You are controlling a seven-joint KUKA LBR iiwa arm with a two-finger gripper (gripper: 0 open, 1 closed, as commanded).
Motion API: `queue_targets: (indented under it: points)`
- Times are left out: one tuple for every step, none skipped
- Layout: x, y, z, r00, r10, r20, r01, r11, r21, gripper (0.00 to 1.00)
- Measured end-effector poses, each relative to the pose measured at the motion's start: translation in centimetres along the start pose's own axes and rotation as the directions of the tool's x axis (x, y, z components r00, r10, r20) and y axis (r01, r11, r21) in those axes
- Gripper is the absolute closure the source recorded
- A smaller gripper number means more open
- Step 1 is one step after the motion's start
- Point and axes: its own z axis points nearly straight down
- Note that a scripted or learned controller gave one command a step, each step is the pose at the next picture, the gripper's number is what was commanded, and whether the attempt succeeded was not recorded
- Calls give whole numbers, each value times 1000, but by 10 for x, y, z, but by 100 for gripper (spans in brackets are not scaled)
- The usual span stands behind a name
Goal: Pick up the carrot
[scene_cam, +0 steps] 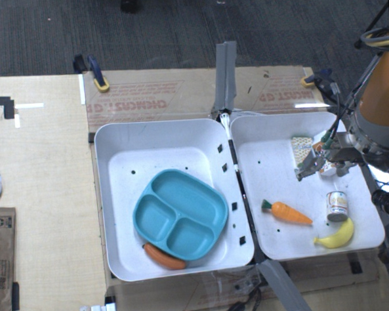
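Note:
The carrot (288,213), orange with a green top pointing left, lies flat on the floor of the right bin (268,180), toward the front middle. My gripper (315,168) hovers over the right bin's back right part, up and to the right of the carrot and apart from it. It looks open, with nothing between its fingers. One grey finger (305,172) points left and down toward the bin floor.
A small tin can (337,205) stands just right of the carrot, with a banana (335,235) in front of it. A patterned pad (302,149) lies behind the gripper. The left bin (118,189) holds a blue divided plate (180,215) and an orange-red sausage (164,256).

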Motion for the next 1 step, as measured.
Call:
queue_targets:
  points:
    - [-3,-9,141,997,-75,-1,75,997,0,0]
